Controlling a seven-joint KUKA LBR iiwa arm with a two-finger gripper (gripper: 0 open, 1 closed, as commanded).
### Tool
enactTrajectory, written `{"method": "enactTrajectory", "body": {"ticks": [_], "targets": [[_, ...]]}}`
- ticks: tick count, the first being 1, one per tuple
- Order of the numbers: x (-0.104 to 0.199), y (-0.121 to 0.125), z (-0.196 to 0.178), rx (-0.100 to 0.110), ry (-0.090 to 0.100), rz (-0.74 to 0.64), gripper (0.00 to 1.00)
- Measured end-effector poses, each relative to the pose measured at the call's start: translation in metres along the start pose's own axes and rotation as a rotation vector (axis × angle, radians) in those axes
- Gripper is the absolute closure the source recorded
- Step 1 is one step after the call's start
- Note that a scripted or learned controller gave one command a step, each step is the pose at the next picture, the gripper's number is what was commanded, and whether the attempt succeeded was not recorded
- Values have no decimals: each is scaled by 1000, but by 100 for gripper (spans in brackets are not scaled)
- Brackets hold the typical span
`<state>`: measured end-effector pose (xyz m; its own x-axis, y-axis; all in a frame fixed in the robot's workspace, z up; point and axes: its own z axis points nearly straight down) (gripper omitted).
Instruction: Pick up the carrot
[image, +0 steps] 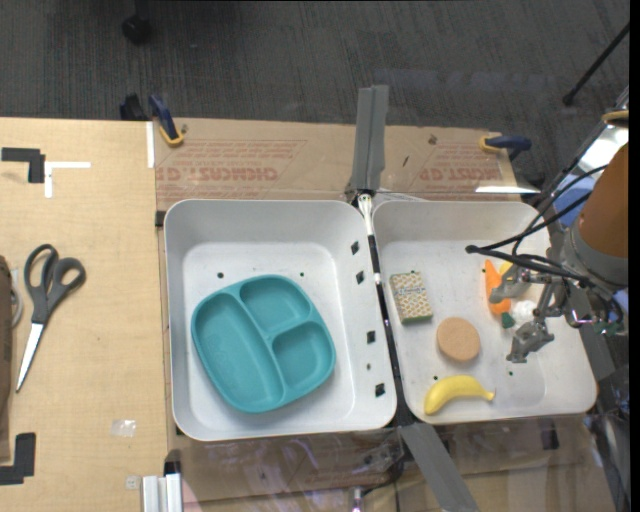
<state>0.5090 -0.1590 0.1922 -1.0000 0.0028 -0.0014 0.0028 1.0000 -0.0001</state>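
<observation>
Behind both bins (262, 212), mirrored "CHEMCAL GP" cardboard (240, 172)

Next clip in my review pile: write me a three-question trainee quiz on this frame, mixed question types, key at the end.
1. True or false: the teal divided plate lies in the same bin as the carrot.
2. Multiple choice: which item lies nearest the front wall of the right bin? A) banana B) patterned sponge C) round cookie
3. Short answer: what lies on the bench left of both bins?

Key
1. False. The plate is in the left bin; the carrot is in the right bin, beside the gripper.
2. A.
3. Scissors.
</observation>
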Motion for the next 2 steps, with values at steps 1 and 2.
{"method": "enactTrajectory", "body": {"ticks": [1,2], "targets": [[-53,-63,62,0,-2,-175,0],[-135,-58,100,-5,-3,-275,0]]}}
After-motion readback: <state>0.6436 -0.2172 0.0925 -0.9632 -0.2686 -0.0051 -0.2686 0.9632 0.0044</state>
